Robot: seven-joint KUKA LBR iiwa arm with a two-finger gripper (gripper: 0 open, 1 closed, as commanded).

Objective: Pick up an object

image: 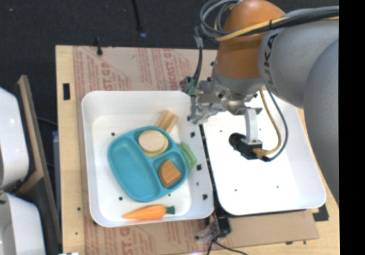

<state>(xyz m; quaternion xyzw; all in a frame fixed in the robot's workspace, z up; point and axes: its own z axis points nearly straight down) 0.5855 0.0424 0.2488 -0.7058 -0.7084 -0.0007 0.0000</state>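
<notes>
While the pincer (197, 111) hangs over the wall between the two bins, the wooden peg (166, 119) lies near it, beside the blue tray (128, 169) in the left bin (88, 145). I cannot tell if the pincer is spread or pressed together.

Smooth, faintly glossy white plastic in the left bin (89, 134) and right bin (296, 191). Matt teal plastic for the tray (128, 169). Dull printed cardboard (125, 71) beneath. Glossy orange band (245, 37) on smooth grey arm (308, 60).
</notes>
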